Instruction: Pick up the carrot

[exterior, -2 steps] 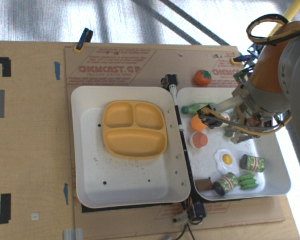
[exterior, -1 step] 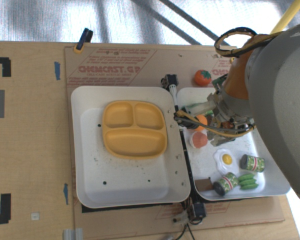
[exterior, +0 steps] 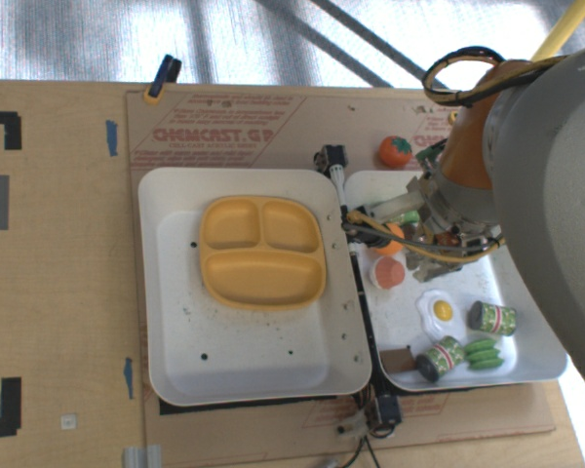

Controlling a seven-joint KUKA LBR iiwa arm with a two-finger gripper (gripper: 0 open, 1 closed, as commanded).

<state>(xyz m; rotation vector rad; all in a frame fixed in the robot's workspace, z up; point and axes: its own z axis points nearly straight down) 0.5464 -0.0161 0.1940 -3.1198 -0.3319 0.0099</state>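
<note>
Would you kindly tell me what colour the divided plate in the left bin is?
The divided plate is a yellow-orange, seen plainly in the camera view against the white left bin.

Tan cardboard-covered bench point(exterior: 58, 291) before a grey, perhaps corrugated, light-streaked floor point(exterior: 224, 18).

The grey arm point(exterior: 551, 193) reaches in from the right, its bulk filling the upper right of the view. The orange band point(exterior: 465, 154) sits above the wrist, which points down and to the left. The gripper point(exterior: 419, 224) hangs low, wrapped in cables.
</note>
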